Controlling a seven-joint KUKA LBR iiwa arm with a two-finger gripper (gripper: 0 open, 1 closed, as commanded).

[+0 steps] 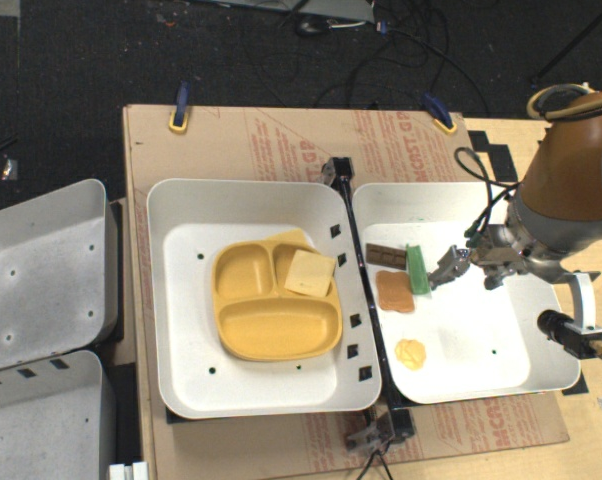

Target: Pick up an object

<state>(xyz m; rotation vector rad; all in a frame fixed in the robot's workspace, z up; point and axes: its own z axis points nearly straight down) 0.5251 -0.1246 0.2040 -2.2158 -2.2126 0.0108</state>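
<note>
Hand (pixel 449 267) of the grey arm, reaching in from the right, low over the right bin (pixel 501 368); whether its fingers stand wide or narrow cannot be told, since the tip is small and dark against the bin floor. Nothing is seen between them.

Green block (pixel 417 270), upright oblong, just beside the hand's tip on its far side from the arm; touching or a hair apart, the view does not settle.

Brown flat piece (pixel 395 292), rounded, below and just past the green block, lying on the bin floor.

Dark brown bar (pixel 385 257), beyond the green block, one end meeting it, lying across towards the divider between the bins.

Yellow lump (pixel 410 353), small, well below the hand, alone on the bin floor.

Left bin (pixel 181 368), farther off across the divider, holding a yellow compartment tray (pixel 271 328).

Pale yellow square block (pixel 309 273), resting tilted in the tray's upper right compartment, overlapping its rim.

Table (pixel 151 148), a brown board under both bins, with clamps at its far edge.
</note>
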